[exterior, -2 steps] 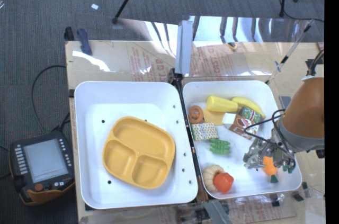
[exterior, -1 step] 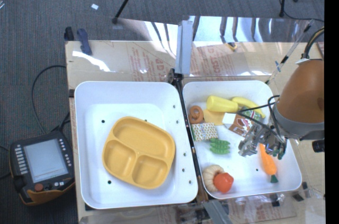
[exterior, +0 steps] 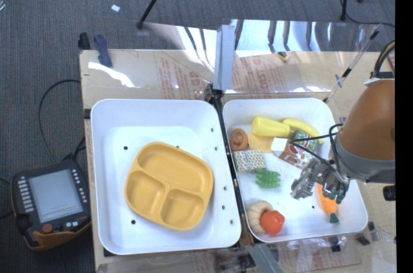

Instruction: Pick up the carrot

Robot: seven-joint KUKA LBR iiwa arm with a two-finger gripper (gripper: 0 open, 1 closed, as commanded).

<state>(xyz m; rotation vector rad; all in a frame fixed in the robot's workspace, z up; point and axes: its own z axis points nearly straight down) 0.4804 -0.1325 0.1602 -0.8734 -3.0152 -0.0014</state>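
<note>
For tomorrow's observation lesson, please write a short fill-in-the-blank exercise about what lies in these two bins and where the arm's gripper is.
1. The yellow divided plate lies in the ____ bin.
2. The gripper hovers over the ____ bin, beside the carrot.
3. The plate has ____ compartments.
4. The red tomato sits near that bin's ____ edge.

Missing words: left; right; three; front

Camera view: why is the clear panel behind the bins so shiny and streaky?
In the camera view, bright light glares off the clear plastic panel, leaving white streaks; the white bins look slightly washed out; the orange toy carrot beside the gripper is soft-edged.
</note>
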